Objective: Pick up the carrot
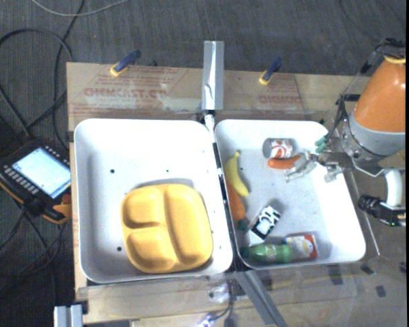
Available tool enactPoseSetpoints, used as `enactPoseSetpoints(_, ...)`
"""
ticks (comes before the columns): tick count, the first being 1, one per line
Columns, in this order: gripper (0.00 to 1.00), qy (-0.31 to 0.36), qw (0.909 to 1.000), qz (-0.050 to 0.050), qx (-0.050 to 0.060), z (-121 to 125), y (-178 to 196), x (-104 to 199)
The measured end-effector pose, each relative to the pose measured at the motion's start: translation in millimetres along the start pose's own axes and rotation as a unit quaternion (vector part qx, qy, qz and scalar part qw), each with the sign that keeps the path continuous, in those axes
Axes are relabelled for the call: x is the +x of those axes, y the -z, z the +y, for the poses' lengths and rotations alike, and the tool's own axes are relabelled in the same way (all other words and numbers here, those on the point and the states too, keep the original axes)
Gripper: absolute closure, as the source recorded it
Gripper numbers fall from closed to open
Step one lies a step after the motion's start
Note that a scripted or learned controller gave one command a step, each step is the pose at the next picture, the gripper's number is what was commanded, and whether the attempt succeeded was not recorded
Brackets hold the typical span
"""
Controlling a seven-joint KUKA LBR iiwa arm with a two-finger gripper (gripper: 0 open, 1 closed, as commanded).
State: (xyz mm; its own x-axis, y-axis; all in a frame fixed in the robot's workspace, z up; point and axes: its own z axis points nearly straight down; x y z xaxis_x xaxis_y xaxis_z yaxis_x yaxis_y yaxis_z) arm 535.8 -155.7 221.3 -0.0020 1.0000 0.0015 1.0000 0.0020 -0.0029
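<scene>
Fingers of the gripper (298,168) stand spread and hold nothing, poised just beside a small orange item (283,162) and can (279,147). The carrot (237,206) lies well apart against the right bin (341,216)'s left wall, below the banana (237,176), leaving awkward finger clearance there.

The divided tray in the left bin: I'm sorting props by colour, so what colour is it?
Yellow. The divided tray shows plainly in the camera view.

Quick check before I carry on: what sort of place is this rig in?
Probably a robotics lab: two white bins clamped to a bench, a teach pendant and loose cables on the carpet.
</scene>
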Motion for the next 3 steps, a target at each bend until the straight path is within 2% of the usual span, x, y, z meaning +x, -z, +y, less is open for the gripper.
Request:
enactPoseSetpoints(1,0.00,0.089,0.9961,0.000,0.000,-52,-5,74)
enactPoseSetpoints(2,0.00,0.088,0.9961,0.000,0.000,-52,-5,73)
enactPoseSetpoints(3,0.00,0.153,0.9882,-0.001,0.000,-37,-13,44)
